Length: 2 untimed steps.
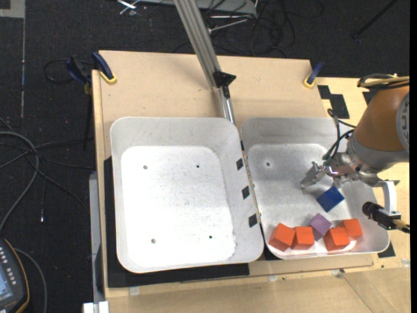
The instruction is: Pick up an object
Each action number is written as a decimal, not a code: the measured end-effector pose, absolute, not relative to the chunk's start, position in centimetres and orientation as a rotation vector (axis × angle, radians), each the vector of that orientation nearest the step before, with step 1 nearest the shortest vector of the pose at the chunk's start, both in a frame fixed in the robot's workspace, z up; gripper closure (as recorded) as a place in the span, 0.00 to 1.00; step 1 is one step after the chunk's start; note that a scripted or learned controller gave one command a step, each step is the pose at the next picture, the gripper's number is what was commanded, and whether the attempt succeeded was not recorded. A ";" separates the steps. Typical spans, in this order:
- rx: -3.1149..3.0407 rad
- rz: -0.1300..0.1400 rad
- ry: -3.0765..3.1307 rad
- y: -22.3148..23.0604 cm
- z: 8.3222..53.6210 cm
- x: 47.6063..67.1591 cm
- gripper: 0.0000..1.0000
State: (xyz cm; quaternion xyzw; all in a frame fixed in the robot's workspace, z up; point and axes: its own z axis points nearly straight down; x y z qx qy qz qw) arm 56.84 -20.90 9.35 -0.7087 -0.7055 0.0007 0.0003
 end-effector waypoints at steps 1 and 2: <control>-2.223 0.000 -2.221 -20.4 9.6 55.2 0.00; -2.218 -0.005 -2.231 -17.4 13.0 57.0 0.00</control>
